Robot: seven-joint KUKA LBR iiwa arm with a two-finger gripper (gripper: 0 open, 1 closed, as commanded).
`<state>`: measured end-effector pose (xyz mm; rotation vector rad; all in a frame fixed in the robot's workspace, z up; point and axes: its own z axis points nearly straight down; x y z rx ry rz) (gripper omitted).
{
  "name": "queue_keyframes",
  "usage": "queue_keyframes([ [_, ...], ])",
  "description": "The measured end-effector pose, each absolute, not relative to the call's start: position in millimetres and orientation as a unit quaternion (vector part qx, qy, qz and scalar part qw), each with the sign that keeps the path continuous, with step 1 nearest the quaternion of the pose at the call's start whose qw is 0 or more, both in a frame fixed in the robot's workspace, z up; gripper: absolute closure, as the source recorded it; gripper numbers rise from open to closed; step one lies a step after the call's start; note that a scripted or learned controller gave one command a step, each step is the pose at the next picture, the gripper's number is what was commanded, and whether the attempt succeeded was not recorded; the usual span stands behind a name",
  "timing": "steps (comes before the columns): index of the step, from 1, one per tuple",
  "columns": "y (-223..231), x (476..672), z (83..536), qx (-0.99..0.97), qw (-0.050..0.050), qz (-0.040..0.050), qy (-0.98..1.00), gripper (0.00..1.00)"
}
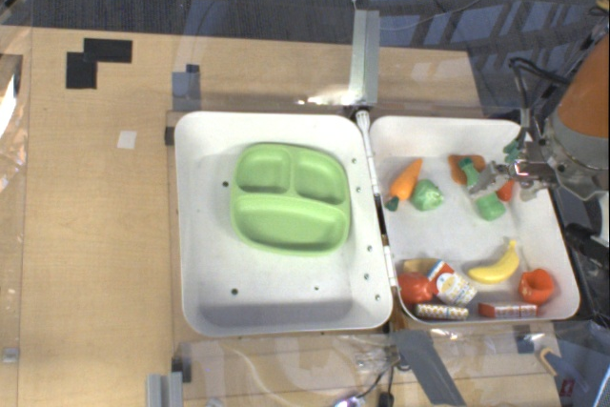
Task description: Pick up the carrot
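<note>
carrot [406, 178] lying at left side of right bin [543, 234], untouched, beside green veg [428, 196]. my pincer [502, 176] hovering well apart, at bin's right; open or closed, cannot tell. pick not started; reaching, grasping, lifting all remaining.

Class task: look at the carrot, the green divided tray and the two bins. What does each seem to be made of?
Carrot: likely moulded plastic, smooth and evenly orange. Green divided tray: probably matte plastic, uniform colour, soft moulded edges. Bins: white, faintly glossy, plastic or coated metal.
</note>
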<state>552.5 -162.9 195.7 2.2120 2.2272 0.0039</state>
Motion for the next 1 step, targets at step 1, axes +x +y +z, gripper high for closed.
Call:
queue_keyframes([
  [1,-96.8,633.4,90.2,0.837,0.001,0.0017,0.547,0.0],
])
